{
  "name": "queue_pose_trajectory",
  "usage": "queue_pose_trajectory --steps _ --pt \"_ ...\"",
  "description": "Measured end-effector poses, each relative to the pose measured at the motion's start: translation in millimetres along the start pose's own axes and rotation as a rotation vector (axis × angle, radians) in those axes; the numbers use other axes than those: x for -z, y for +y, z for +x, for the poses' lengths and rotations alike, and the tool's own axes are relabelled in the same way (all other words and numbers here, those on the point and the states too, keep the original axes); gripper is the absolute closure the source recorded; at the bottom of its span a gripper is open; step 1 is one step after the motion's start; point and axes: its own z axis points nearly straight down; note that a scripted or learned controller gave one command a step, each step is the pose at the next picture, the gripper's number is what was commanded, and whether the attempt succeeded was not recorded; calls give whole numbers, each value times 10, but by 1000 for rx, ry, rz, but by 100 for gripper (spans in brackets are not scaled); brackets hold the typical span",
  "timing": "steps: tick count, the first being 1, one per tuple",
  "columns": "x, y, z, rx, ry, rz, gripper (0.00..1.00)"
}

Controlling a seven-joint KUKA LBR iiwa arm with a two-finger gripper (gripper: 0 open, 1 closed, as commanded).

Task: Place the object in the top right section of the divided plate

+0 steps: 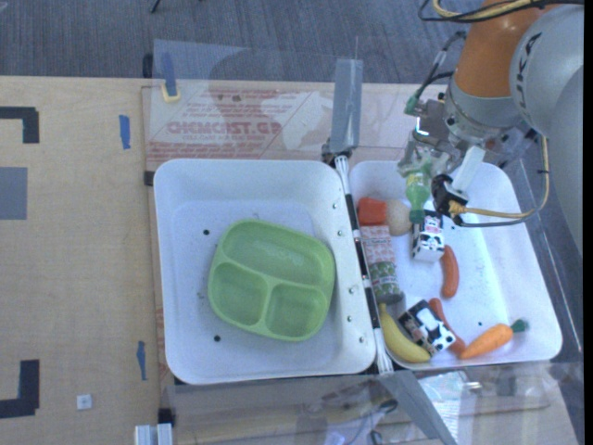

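Overhead, we see the gripper low in the right bin – whether it grasps anything, we cannot tell. Beneath it lie toy foods. A green divided plate sits in the left bin.

one fixed camera above the bench, looking down at a slant

it stands far enough back to take in both white bins whole: the left bin with the green divided plate, the right bin beside it. the bench's far edge lies toward the frame top; the arm enters from the right.
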Motion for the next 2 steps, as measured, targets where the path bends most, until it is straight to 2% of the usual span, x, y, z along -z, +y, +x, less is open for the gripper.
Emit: queue_pose_trajectory --steps 1,2 --pt "291 -165 776 -194 0 1 100" --pt "-241 -1099 757 3 0 7 100"
